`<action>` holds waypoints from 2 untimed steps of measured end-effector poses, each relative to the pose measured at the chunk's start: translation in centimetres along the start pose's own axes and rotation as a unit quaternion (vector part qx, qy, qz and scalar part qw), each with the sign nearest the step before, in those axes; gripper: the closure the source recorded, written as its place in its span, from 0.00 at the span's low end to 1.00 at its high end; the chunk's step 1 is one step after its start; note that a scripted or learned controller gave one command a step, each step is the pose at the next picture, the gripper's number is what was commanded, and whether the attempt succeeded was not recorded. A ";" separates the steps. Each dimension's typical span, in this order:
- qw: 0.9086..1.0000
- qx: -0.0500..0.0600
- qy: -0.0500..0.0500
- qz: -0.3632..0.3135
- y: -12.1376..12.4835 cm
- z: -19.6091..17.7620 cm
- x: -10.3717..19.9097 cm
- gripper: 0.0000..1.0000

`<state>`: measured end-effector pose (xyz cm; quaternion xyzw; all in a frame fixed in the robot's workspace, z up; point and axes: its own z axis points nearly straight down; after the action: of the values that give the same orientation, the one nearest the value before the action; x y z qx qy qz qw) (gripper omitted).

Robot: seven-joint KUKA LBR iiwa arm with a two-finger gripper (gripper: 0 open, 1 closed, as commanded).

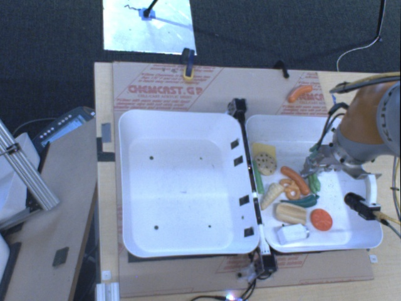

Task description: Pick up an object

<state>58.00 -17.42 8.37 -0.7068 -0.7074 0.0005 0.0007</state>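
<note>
Gripper (311, 166) low in the right bin (285, 130), jaws' state indeterminate, just beside 1 orange carrot (294, 179) (green piece (314, 183) directly beneath).

A robotics lab. Two white bins (182, 187) sit on a Chemcast-printed board (164, 88) over the tabletop (103, 86). Aluminium framing (22, 168) stands at nine o'clock, cables (366, 36) at one o'clock.

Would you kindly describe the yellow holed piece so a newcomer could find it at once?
Look in the right-hand white bin, where the toy food is piled. Near its left wall, above the heap, lies the cheese slice: the only pale yellow, flat piece, with holes, set apart from the orange carrot below.
</note>
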 end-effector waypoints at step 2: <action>1.000 -0.003 0.000 -0.003 -3.5 -0.1 2.5 1.00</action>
<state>54.54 -14.89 8.46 -0.7047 -0.7095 -0.0012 -0.0015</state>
